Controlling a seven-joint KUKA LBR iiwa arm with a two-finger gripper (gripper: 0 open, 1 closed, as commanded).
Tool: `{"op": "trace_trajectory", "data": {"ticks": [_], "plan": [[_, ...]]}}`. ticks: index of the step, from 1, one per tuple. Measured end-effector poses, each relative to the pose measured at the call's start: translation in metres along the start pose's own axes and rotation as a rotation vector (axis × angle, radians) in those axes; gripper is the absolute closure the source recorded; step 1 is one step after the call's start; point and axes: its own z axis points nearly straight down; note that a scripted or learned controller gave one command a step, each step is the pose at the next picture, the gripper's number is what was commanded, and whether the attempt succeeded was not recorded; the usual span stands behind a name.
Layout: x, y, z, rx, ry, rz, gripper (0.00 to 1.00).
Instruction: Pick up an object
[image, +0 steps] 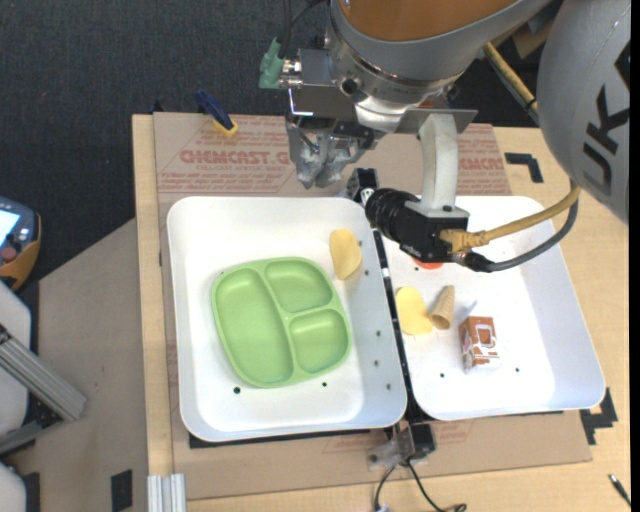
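A brown cardboard-covered bench (250, 150) on a dark floor carries two shallow white bins side by side, the left bin (190, 300) and the right bin (560, 330) touching along their inner rims. The gripper (322, 165) hangs over the bare cardboard just beyond the far rim of the left bin; whether its tips stand apart or closed cannot be told from this angle, and nothing shows between them. Nearest to it, in front and slightly toward the arm's side, a pale yellow piece (345, 252) lies in the left bin against its inner wall. Farther in front of the gripper a green divided plate (280, 320) rests flat in the middle of that bin. Across the rims, in the right bin, a yellow lump (411, 310) sits just beside a small tan cone (442, 308), and a brown-and-white carton (480, 343) lies near them, farther from the gripper. A blue and yellow clamp (217, 112) grips the cardboard's far edge, on the gripper's other side.
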Motion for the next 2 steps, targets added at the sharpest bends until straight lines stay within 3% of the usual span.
{"op": "trace_trajectory", "data": {"ticks": [1, 2], "plan": [[-0.066, -0.001, 0.009, 0.022, -0.011, 0.009, 1.00], [-0.018, -0.028, 0.071, 0.029, -0.011, -0.004, 1.00]]}}
